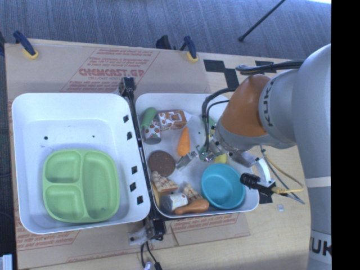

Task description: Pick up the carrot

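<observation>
Gripper (pixel 198 154) seemingly just right of carrot (pixel 183 142), below it.

The arm (pixel 264 114) hid the right bin's (pixel 169 99) right wall; its lower body was cut off lower right.

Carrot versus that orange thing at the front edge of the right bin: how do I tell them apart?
The carrot is bright orange, tapered, lying near the bin's middle, pointing away from the camera, by the gripper. The hot dog is duller orange-brown, rounded, lying crosswise along the front wall, left of the blue bowl. Both lie in the right bin.
</observation>
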`<state>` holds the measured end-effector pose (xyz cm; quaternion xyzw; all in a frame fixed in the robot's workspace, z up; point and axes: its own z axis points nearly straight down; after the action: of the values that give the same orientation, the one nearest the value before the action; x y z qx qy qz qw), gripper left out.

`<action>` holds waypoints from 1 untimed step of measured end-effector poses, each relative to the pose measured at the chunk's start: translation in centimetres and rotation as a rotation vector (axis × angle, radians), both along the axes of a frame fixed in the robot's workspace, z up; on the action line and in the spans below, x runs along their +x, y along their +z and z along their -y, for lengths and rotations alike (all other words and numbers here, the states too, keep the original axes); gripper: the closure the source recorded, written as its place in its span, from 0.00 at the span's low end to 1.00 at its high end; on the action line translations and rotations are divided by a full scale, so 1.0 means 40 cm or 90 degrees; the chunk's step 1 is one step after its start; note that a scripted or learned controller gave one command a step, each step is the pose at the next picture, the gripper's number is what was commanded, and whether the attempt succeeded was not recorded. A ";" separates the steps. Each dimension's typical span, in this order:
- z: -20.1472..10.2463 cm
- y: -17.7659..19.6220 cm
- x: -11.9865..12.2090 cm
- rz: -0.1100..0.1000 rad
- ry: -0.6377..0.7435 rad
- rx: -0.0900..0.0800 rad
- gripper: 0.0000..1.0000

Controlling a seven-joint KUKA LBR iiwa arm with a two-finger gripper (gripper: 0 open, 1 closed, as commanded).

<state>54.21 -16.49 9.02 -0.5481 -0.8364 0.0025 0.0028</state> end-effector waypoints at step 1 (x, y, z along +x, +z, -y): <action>-0.037 0.005 0.179 0.001 -0.276 -0.001 0.00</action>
<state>61.38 -15.00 9.22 -0.7152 -0.6989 0.0016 0.0021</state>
